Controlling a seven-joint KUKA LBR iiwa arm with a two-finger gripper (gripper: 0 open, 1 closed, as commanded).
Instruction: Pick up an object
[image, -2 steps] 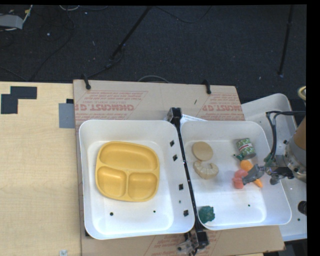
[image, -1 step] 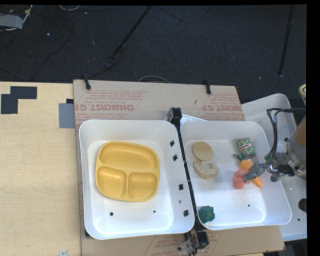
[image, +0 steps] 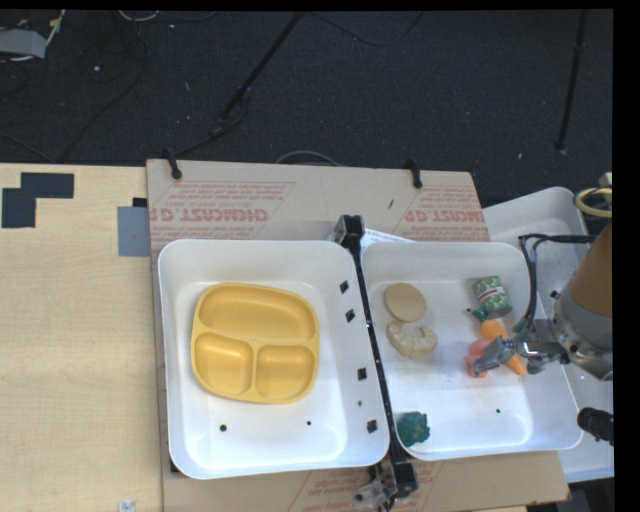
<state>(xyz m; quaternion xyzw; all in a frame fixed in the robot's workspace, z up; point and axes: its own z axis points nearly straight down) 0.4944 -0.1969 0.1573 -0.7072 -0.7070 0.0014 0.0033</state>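
Right bin (image: 445, 435): hand (image: 492, 352) low at its right side, arm reaching over the right rim
Hand state: fingers clamped on a red-orange piece (image: 483, 357)
Orange bit (image: 495, 329): just above the hand, touching the cluster
Green can (image: 491, 294): near the right wall, above the hand
Tan discs (image: 408, 318): two, mid-bin, touching each other
Green lump (image: 413, 428): bottom-left corner, by the rim
Open room: bare floor along the bin's lower middle
Left bin (image: 190, 430): yellow tray (image: 256, 342) centred, bare margin all round
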